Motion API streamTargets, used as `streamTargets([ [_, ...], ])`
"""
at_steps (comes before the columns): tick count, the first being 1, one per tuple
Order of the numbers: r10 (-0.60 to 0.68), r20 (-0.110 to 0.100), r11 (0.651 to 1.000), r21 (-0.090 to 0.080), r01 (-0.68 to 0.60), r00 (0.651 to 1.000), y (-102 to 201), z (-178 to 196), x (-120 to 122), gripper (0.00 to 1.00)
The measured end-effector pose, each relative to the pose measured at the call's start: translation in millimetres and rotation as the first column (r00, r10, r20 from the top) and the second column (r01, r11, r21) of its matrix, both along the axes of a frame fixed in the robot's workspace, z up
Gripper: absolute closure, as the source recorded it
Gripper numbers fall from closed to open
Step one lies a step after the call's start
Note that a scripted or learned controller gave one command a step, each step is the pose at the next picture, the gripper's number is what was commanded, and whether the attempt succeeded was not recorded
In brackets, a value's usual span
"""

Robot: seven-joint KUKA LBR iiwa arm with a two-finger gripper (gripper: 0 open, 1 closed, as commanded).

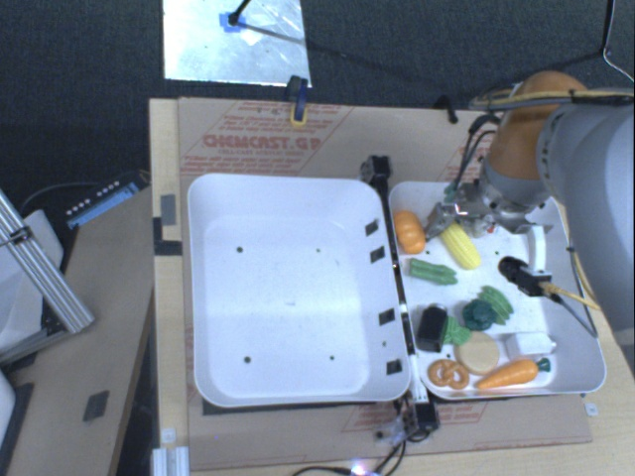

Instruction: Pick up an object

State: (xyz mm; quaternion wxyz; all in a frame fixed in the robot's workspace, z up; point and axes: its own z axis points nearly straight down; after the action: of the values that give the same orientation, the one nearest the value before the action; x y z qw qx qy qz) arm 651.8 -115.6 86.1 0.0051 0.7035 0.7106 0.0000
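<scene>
Left bin (288,296): a shallow white tray with bare floor, resting on a cardboard sheet (258,137) printed in red.

Right bin (585,360): holds toy foods. At its near-left corner sits a pretzel (446,373), with a round tan biscuit (478,353) and a carrot (508,373) beside it. Above these lie a black block (432,327) and a dark green broccoli piece (480,313). Further up lie a green pod (433,272) and an orange fruit (409,231).

Corn cob (459,245): yellow, lying tilted just right of the orange fruit.

Gripper (456,214): low over the upper end of the corn cob, apparently touching it; the fingers are too blurred to tell how they are set, or whether the cob is between them.

Arm (585,157): grey, with an orange band, entering from the right.
</scene>
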Motion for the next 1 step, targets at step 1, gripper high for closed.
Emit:
streamTargets([
  [1, -0.005, 0.001, 1.0, 0.004, 0.005, 1.0, -2.5, 11.2, -0.9, 1.0],
])
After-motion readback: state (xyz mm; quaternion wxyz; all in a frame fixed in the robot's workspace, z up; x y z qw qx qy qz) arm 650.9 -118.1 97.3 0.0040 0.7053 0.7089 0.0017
